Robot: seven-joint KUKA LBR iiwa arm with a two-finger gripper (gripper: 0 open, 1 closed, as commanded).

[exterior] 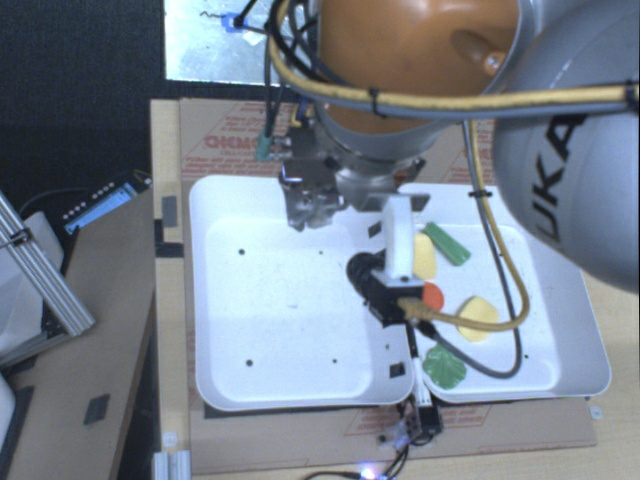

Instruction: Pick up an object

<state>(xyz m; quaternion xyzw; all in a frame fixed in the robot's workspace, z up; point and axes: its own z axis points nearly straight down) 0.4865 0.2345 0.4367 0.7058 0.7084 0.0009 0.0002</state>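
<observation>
Arm's orange band (420,28) looms above the gripper (312,208) (grip state unclear) over the left-hand bin (240,308).

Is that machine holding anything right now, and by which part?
Nothing visible in its grip. The tool hangs above the left bin; a green block and other pieces lie in the right bin.

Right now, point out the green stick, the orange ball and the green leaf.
green stick (446,244): camera view, middle of its length.
orange ball (433,295): camera view, its visible middle.
green leaf (445,367): camera view, its middle.
</observation>
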